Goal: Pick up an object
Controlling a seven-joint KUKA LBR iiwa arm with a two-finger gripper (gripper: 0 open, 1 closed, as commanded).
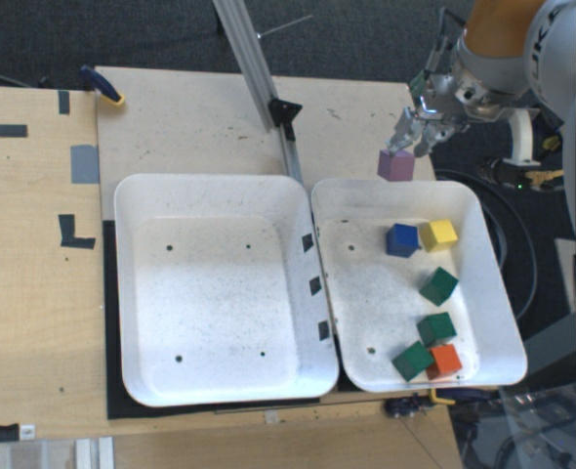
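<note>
So we've got the two white bins side by side, the left bin (215, 291) with nothing but specks in it and the right bin (366, 281) holding all the loose cubes. The arm (517, 37) comes in from the upper right, grey with that orange band, and its gripper (405, 143) hangs above the far rim of the right bin.

The bit that matters: a purple cube (396, 165) sits directly under the fingertips and looks pinched between them, so the fingers read as closed on it. It seems lifted clear, just past the bin's top edge and over the bench, not resting with the others. We'd call the pick basically made, though the grip is right at the cube's top, so a slip is possible.

Everything else lies toward the camera from the gripper: a blue cube (401, 239) touching a yellow cube (439, 234), a green cube (440, 285) below them, then two more green ones and an orange cube (445, 360) bunched at the near corner. Nothing blocks the gripper; the slanted metal rail (254, 62) is well off to its left.
</note>
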